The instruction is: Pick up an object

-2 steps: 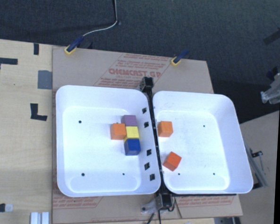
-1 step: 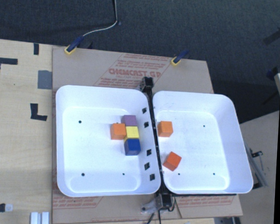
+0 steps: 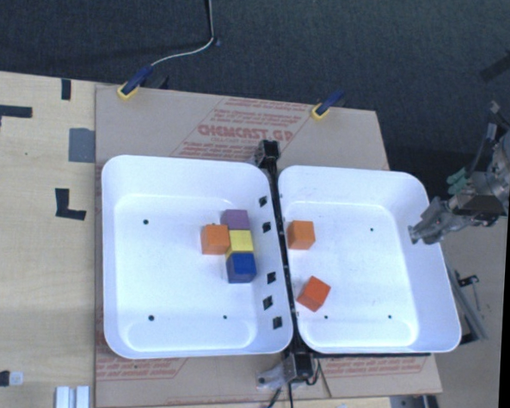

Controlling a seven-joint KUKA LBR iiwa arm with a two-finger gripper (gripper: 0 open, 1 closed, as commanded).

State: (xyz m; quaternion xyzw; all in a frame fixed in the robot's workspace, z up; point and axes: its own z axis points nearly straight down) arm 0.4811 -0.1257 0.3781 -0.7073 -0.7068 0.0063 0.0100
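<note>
The left bin (image 3: 131,260) holds a tight cluster of blocks: an orange one (image 3: 214,239), a purple one (image 3: 234,219), a yellow one (image 3: 241,241) and a blue one (image 3: 242,266). In the right bin (image 3: 404,294) lie an orange block (image 3: 300,234) near the divider and a red-orange block (image 3: 314,293) further forward. My gripper (image 3: 427,228) hangs at the right bin's right rim, well away from every block, with nothing seen between its fingers.
Both bins rest on a brown cardboard sheet (image 3: 242,129) held by two clamps (image 3: 135,81) at the back. A cable (image 3: 200,40) runs over the dark cloth behind. Black clips line the divider between the bins.
</note>
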